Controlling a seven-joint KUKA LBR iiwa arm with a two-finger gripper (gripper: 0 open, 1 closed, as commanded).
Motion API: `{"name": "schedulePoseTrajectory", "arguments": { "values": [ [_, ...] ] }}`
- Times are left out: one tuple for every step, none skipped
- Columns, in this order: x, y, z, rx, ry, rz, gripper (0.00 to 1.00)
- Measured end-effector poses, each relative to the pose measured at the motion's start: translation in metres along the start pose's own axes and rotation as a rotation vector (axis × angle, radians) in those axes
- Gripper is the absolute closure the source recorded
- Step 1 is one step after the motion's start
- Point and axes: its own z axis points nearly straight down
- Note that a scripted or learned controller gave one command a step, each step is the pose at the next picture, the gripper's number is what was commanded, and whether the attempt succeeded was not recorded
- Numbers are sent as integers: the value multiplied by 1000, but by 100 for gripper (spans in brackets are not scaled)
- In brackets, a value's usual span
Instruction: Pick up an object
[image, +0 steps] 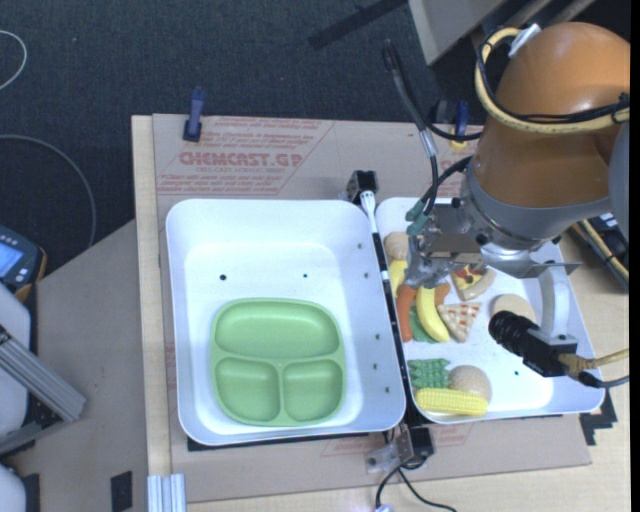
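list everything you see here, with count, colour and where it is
bins: 2, white, side by side on the bench
divided plate: 1, green, in the left bin
banana: 1, yellow, right bin, near its left wall
carrot: 1, orange, left of the banana
corn cob: 1, yellow, front of the right bin
green vegetable: 1, green, above the corn cob
pizza slices: 2, tan and red, right of the banana
clamp: 1, blue, on the board's back edge
arm: 1, grey with orange band, over the right bin
gripper: 1, grey, above the toy food
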Motion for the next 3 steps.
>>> {"name": "schedulePoseTrajectory", "arguments": {
  "values": [
    [71,6,-65,-11,3,-5,100],
    [67,6,-71,-6,-1,2,100],
    [68,6,-82,-8,0,1,100]
  ]
}}
